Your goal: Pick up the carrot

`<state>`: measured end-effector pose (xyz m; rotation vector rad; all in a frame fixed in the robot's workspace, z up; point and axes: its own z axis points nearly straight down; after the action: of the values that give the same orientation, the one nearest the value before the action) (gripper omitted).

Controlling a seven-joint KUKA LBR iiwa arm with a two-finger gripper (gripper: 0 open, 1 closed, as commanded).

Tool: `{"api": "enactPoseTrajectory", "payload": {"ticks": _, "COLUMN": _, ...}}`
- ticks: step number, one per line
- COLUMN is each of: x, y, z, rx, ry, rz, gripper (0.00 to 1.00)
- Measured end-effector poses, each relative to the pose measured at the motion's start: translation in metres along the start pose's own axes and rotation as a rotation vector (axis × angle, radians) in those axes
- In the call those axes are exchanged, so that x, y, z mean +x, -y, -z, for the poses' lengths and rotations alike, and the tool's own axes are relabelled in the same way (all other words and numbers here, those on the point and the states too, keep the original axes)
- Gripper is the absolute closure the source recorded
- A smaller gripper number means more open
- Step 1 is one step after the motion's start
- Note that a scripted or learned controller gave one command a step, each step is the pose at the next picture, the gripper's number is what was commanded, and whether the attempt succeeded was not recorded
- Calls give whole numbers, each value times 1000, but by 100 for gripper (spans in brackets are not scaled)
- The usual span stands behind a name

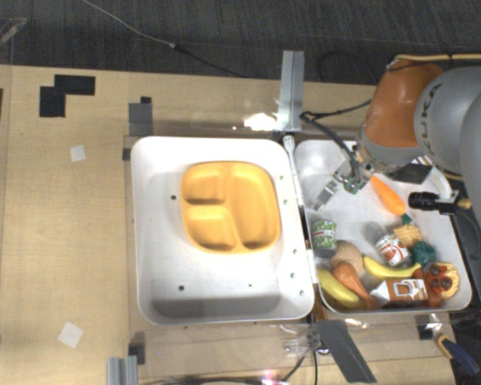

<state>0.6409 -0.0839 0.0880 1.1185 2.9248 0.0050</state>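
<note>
Lying in the right bin (333,156), the carrot (388,196) sits on bare white floor toward the far side, its long axis slanting from upper left to lower right. The gripper (331,192) hangs just to the carrot's left, near it but apart from it, and nothing shows in its grasp. Whether it is open or closed cannot be made out from this angle.

The carrot looks like a small toy: likely light, stiff and smooth-skinned, so weight should be no trouble but slip may be. Its tapered shape matters. A grip near the thin end could squeeze it out sideways, and a grip at the very thick end leaves little to hold. The middle, a little toward the thicker part, seems the best spot, closing across the width and not along the length, which would need the wrist turned to suit the slant. It is probably not fragile, so a firm close should do no harm.

Space around it is fair: the can (394,249) and the clutter by the 2 bananas (380,267) lie nearer the front, well apart. A duller orange piece (350,277) beside the bananas could be mistaken for the target. The arm's body crowds the far right side. The left bin (154,239) holds 1 yellow tray (228,205).
</note>
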Motion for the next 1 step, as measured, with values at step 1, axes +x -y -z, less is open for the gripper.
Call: {"api": "enactPoseTrajectory", "payload": {"ticks": 1, "x": 2, "y": 2, "z": 0, "rx": 1, "ry": -1, "rz": -391, "gripper": 0}}
